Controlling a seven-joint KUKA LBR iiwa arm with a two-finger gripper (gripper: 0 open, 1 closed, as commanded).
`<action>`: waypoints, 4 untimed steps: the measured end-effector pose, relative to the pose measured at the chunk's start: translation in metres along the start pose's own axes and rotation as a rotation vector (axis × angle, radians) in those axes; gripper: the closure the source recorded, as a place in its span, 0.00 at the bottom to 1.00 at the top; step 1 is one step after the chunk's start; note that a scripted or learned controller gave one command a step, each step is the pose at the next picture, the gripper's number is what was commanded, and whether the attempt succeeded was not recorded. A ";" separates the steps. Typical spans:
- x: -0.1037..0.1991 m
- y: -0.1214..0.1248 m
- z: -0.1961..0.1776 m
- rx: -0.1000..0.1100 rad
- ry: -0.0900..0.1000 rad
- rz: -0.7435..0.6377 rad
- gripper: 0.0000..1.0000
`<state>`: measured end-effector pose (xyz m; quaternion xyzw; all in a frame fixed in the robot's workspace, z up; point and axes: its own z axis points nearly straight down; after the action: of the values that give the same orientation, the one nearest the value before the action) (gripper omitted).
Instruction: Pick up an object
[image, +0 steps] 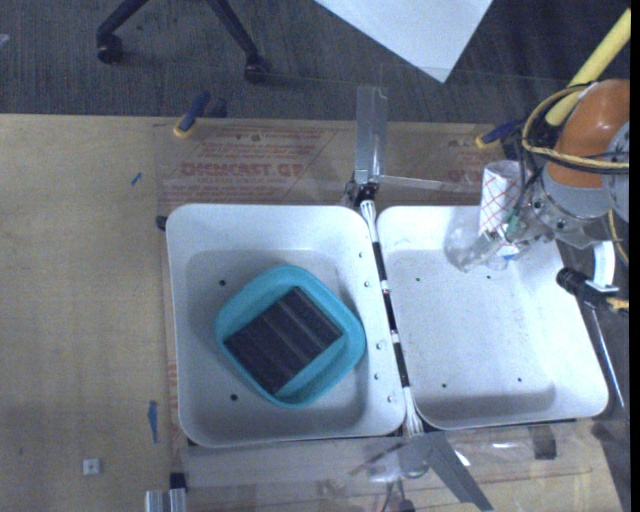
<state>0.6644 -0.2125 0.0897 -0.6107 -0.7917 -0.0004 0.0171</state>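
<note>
Camera view gives you the teal dish (291, 347) with dark ribbed inside, lying mid left bin (200, 240). Over the right bin (500, 380), toward one o'clock, the pincer (490, 245) hangs by a red-checked white piece (497, 196); its state you cannot tell.

Teal tub (290, 335), white bins (200, 240), red-crosshatched cup (498, 200)
</note>
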 end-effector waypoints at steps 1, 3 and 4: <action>0.066 0.017 0.004 -0.005 -0.023 -0.064 0.00; -0.010 -0.002 -0.063 -0.024 -0.030 0.054 0.00; -0.008 -0.003 -0.131 -0.023 -0.032 -0.028 0.00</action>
<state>0.6674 -0.2239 0.2205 -0.5997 -0.8002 0.0000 -0.0026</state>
